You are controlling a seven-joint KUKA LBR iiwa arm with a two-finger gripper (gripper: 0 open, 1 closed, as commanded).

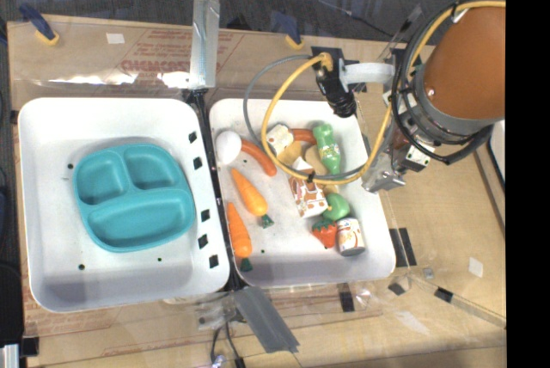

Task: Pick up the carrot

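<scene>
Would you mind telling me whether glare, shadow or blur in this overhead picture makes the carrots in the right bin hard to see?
In the camera view, glare sits on the plastic sheet behind the left bin, away from the food; the carrot and the second carrot are evenly lit with crisp edges; shadows are soft; the looping yellow cable crosses above the right bin without covering either carrot.

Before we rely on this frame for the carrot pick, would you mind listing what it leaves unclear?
- Gripper: whether its fingers are open or shut is too small and dark to read in the camera view.
- Pile of toy food: partly crossed by the yellow cable, so the items under it are hard to separate.
- Carrot: its lower end sits against the bin wall, in shadow.
</scene>
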